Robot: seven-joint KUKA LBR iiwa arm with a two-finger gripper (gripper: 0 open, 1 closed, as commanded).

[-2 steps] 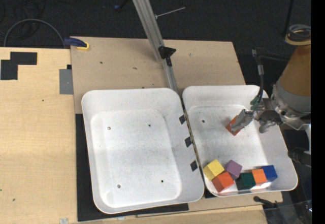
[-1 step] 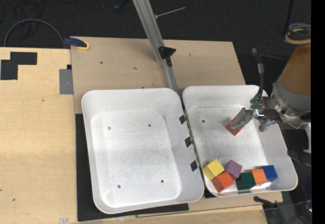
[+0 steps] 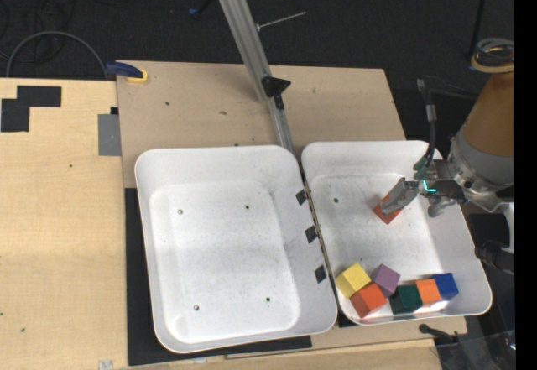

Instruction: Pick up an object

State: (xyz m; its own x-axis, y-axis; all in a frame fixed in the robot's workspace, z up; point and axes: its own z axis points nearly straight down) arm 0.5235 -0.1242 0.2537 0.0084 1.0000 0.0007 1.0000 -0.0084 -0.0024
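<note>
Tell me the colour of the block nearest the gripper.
Red block, at the gripper tips, in the camera view.

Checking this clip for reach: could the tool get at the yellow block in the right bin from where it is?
Probably yes. The tool hangs over the same bin, and the yellow block lies uncovered, though a red block and a purple one crowd it.

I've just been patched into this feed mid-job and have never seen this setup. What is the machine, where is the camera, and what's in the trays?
One camera looks down at a slant on a bench with two shallow white bins. The grey arm with an orange band reaches in from the right; its gripper is low over the right bin, at a reddish block. Whether that block is gripped cannot be told. At that bin's near edge sit yellow, purple, red, green, orange and blue blocks. The left bin lies beside it.
</note>
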